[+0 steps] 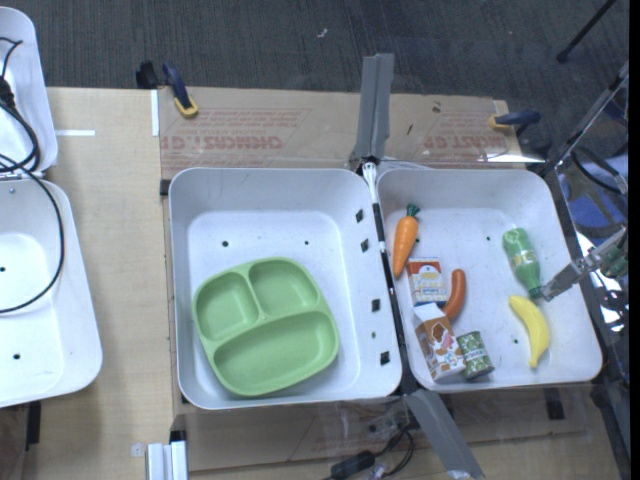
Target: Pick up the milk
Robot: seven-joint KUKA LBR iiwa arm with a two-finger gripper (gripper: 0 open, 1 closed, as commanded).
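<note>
A: Where's the milk [438, 346] right now?

B: In the right bin [470, 196], near its front edge. I take it to be the brown-and-white carton lying on its side, touching the green can [474, 354] on one flank, with the sausage [456, 294] just behind it and a small orange-and-white box [427, 281] behind that.

A: And the hand?

B: You can see it at the bin's right edge, a blurred grey piece [562, 279] just beside the green bottle [521, 256] and above the banana [530, 330]. Whether it is spread or pressed together, you cannot tell from this view. Nothing shows between its tips.

A: So how far off am I?

B: Well apart. The milk lies to the left of the hand and nearer the front, with the banana roughly between them.

A: How should I go about it?

B: Carry the hand high over the banana, then come down square across the carton's narrow sides. Keep off the can, since the two touch and a sloppy descent would likely shove both. The left bin [270, 203], with its green plate [265, 325], plays no part.
</note>
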